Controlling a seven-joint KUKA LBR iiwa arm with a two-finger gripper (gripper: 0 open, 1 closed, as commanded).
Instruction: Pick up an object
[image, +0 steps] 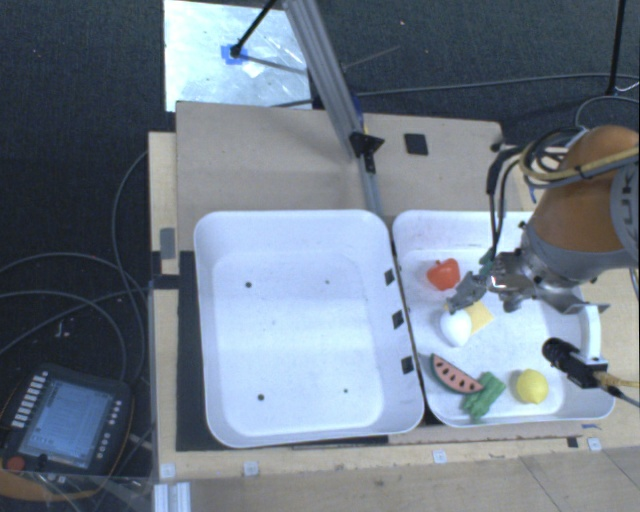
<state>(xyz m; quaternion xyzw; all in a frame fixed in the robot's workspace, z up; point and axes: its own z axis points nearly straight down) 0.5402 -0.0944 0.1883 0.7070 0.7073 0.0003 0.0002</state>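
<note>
Gripper (468, 297) low in right bin (420, 235), between red toy (443, 273) and white egg (456, 327), touching neither that I see. Finger spread: cannot tell. I judge egg likeliest target, nearest.

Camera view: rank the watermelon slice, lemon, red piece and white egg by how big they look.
1. watermelon slice, the longest.
2. white egg, lemon and red piece look about alike; I would not rank them. The arm partly crowds the egg, so its full outline is unsure.
</note>
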